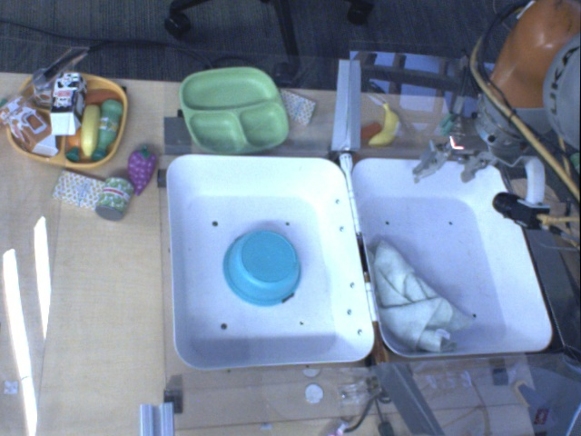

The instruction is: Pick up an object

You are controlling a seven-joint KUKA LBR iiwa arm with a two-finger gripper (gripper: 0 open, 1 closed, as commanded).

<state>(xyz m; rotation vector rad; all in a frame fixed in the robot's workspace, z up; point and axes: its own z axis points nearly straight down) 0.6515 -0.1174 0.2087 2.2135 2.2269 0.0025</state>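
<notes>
The gripper (451, 163) hangs in the upper right of the frame, over the back edge of the right bin (508, 325). Its two fingers are spread apart with nothing between them. Nothing is picked up yet. A white cloth (410, 296) lies low in that bin. A blue bowl (262, 267) sits in the left bin (195, 325). The grab is probably still to come.

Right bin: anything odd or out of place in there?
Nothing damaged or spilled. The white cloth lies crumpled against the right bin wall nearest the left bin, not flat. The pincer hangs open above the bin's far edge, holding nothing.
</notes>
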